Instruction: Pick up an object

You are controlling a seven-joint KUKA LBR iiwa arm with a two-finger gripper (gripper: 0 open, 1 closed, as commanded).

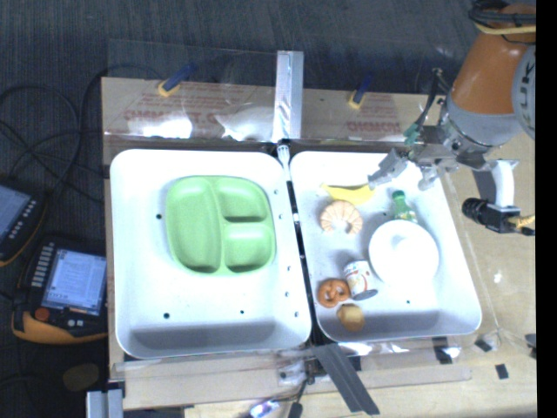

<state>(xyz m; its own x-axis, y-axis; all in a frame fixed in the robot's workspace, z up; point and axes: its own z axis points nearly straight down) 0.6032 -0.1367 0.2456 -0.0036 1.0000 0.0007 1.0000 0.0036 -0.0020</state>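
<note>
The left bin [130, 320] is holding a green divided tray [219, 223]. The right bin [452, 307] is holding a banana [348, 192], croissant [341, 218], white plate [403, 251], green bottle [401, 205], can [359, 279], donut [331, 293]. The gripper [405, 174] is hovering spread, gripping nothing, above the banana.

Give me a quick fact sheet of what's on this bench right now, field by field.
left bin: holds a green divided tray
right bin: holds a banana, shrimp, green bottle, white plate, small can, donut, brown ball
gripper: above the right bin's far edge, near the banana and bottle
held object: none visible
</note>
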